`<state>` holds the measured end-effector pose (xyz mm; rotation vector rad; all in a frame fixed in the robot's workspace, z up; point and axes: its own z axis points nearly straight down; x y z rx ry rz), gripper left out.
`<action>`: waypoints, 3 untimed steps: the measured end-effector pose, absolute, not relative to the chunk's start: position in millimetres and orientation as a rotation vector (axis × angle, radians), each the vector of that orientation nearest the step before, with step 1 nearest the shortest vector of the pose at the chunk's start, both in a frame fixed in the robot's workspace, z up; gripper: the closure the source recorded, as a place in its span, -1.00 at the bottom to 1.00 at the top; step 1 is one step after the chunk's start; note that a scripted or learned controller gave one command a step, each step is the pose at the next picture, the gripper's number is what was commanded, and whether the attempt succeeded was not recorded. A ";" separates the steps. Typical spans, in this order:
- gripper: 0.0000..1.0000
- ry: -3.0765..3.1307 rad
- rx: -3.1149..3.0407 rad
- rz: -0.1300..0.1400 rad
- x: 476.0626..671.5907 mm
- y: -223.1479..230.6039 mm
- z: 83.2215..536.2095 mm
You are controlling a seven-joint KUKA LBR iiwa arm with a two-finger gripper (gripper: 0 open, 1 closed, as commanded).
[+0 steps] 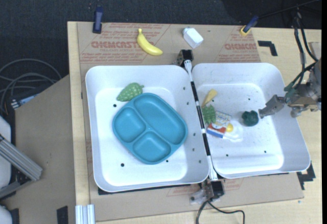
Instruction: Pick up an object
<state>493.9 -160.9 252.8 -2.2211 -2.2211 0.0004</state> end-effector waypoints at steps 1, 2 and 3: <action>-1.00 -2.221 -2.221 0.001 585.6 -185.8 153.3; -1.00 -2.221 -2.222 0.000 552.3 -156.4 84.5; 1.00 -2.222 -2.224 -0.002 552.8 -156.6 94.7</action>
